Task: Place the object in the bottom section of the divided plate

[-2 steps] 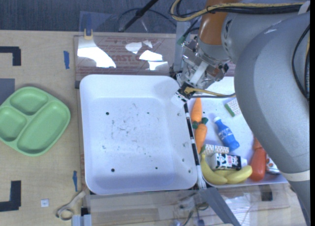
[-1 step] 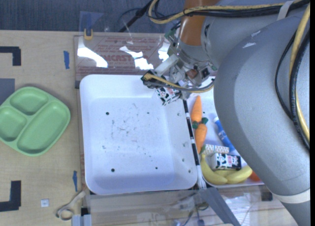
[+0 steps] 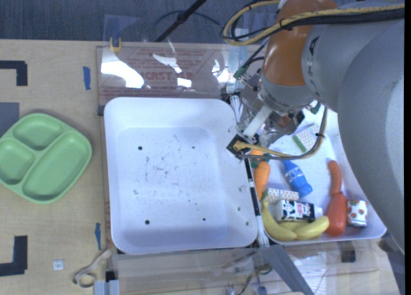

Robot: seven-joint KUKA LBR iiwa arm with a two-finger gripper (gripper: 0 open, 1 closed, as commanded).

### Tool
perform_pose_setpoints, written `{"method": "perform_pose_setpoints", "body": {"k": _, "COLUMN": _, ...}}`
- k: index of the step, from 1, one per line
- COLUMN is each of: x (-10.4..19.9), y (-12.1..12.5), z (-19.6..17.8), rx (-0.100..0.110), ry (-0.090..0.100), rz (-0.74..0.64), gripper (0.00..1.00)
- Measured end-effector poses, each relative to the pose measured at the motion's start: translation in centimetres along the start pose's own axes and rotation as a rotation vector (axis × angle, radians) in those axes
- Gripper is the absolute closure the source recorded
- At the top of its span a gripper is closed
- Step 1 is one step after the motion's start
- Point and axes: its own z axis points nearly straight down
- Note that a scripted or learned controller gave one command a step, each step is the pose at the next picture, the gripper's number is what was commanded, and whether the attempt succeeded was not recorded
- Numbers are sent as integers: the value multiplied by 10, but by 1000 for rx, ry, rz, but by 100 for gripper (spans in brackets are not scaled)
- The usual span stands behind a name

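Observation:
The green divided plate (image 3: 43,157) lies on the wooden bench at the far left, outside both bins; its large section faces the front right. My gripper (image 3: 272,134) hangs over the back left part of the right bin (image 3: 374,229), below the orange wrist band. Just in front of it lies a carrot (image 3: 261,176) against the bin's left wall. A blue bottle (image 3: 297,180) lies to the right of the carrot. The arm hides what is directly under the gripper.
The right bin also holds a yellow banana (image 3: 297,229), a cow-patterned carton (image 3: 298,211), a long red pepper (image 3: 336,202), a white red-spotted piece (image 3: 357,213) and a green-checked packet (image 3: 306,138). The left bin (image 3: 113,159) lies between the plate and the arm.

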Motion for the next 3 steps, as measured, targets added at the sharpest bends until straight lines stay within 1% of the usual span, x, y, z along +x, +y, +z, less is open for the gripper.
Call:
{"method": "perform_pose_setpoints", "body": {"k": 1, "x": -23, "y": -94, "z": 104, "rx": 7, "ry": 12, "rz": 97, "gripper": 100}}
{"method": "perform_pose_setpoints", "body": {"k": 2, "x": -21, "y": -84, "z": 99, "rx": -2, "ry": 2, "rz": -70, "gripper": 100}}
{"method": "perform_pose_setpoints", "body": {"k": 3, "x": -7, "y": -89, "z": 129, "rx": -7, "ry": 11, "rz": -103, "gripper": 100}}
